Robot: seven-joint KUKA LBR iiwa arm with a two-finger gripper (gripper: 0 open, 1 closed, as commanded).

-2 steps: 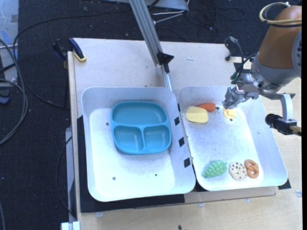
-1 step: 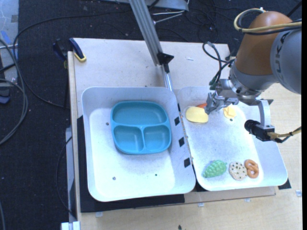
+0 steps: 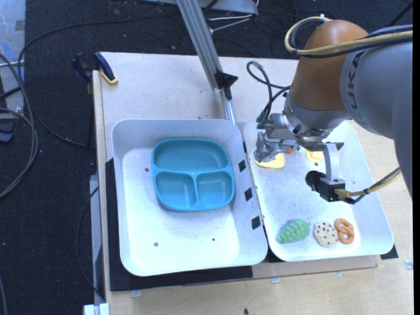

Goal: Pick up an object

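The arm [image 3: 354, 64] is reaching in over the right bin [image 3: 367, 202], its pincer [image 3: 266, 151] hanging low at the bin's upper left, right over a yellow piece [image 3: 272, 161] that is peeking out beneath it. I cannot tell whether the pincer is released or clenched. Near the front of that bin a green lump [image 3: 293, 231], a speckled cookie [image 3: 324, 233] and a pretzel [image 3: 344, 230] are lying in a row. A blue tray [image 3: 193, 174] is sitting in the left bin [image 3: 131, 176] on the desk [image 3: 157, 84].
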